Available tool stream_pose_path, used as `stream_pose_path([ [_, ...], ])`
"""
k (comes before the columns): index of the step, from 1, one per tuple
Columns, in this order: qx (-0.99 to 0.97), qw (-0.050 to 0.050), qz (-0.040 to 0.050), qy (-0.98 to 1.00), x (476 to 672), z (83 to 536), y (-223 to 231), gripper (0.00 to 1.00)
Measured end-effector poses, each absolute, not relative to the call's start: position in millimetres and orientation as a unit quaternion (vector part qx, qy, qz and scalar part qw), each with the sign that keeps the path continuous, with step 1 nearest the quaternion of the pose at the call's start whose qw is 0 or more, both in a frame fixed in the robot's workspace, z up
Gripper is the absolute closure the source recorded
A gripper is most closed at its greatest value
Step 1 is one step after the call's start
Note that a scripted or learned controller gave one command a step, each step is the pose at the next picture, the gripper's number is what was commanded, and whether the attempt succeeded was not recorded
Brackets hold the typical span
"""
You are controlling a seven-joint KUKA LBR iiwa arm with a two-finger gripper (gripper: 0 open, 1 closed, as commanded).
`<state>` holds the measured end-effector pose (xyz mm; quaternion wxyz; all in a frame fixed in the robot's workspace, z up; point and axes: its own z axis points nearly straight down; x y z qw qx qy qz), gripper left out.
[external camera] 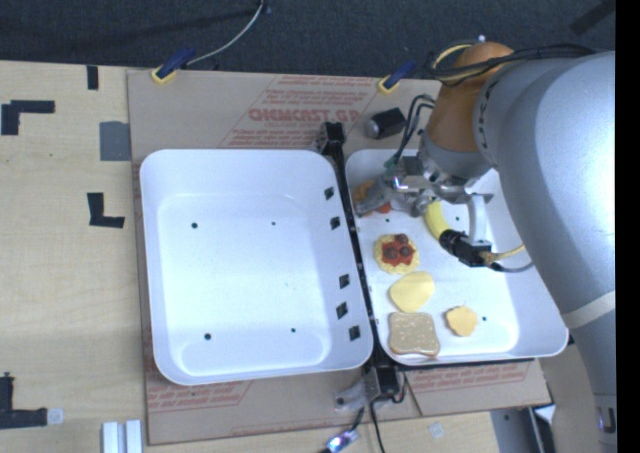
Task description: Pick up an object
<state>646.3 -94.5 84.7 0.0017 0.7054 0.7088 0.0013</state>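
While the hand (385, 193) crowds the divider (345, 231), the left bin (240, 261) lies open.

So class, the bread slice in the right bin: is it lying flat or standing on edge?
Lying flat. The bread slice shows its whole pale face and brown crust outline from above, resting on the right bin floor near the front rim.

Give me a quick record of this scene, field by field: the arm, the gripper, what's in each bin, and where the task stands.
arm: grey with orange band, reaching in from the right over the right bin
gripper: gripper low at the far left corner of the right bin
left bin: left bin, white, shallow
right bin contents: round piece with red topping, pale yellow chip-like piece, toast slice, small yellow piece, banana partly under the arm
task status: no object seen lifted
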Motion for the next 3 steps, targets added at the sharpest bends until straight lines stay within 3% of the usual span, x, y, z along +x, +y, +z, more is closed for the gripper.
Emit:
stream_pose_path([
  [1,0.707,-0.005,-0.0052,0.708,640.6,93.1,-96.3,1.0],
  [2,0.708,-0.002,-0.0023,0.706,562.1,116.0,-102.4,1.0],
  [3,0.7,0.0,0.005,0.714,583.6,196.2,70.7,1.0],
])
